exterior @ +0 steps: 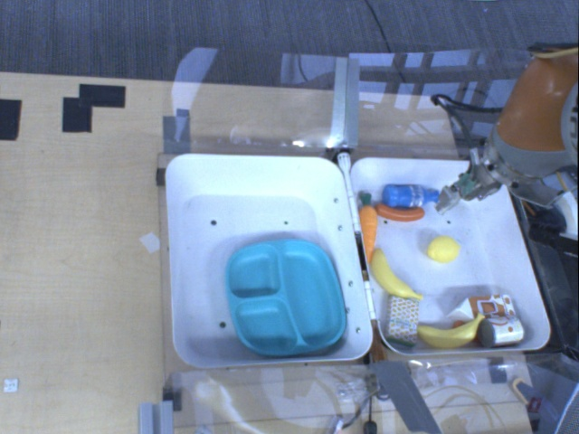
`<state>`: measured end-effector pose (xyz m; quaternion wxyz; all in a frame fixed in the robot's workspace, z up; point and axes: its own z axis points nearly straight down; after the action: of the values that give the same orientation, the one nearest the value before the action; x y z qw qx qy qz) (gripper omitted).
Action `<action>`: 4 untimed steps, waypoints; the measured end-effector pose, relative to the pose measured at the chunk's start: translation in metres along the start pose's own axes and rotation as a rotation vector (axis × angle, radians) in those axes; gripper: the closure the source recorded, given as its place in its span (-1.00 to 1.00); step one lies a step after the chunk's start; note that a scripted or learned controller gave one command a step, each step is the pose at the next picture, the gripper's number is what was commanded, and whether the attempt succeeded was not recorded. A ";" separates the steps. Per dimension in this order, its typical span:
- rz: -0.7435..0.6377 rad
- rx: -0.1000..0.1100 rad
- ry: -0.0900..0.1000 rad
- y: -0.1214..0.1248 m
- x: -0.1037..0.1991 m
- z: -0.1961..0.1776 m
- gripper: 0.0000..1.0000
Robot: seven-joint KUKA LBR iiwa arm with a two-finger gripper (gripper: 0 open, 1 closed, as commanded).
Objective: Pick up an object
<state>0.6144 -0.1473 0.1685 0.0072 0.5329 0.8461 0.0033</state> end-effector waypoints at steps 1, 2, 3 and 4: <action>0.147 0.007 0.004 -0.029 0.044 -0.085 1.00; 0.232 0.009 0.004 0.006 0.048 -0.079 1.00; 0.430 0.008 0.002 0.018 0.034 -0.130 1.00; 0.439 0.010 0.002 0.063 -0.001 -0.131 1.00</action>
<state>0.6700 -0.1207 0.3000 0.0029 0.7044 0.7098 0.0012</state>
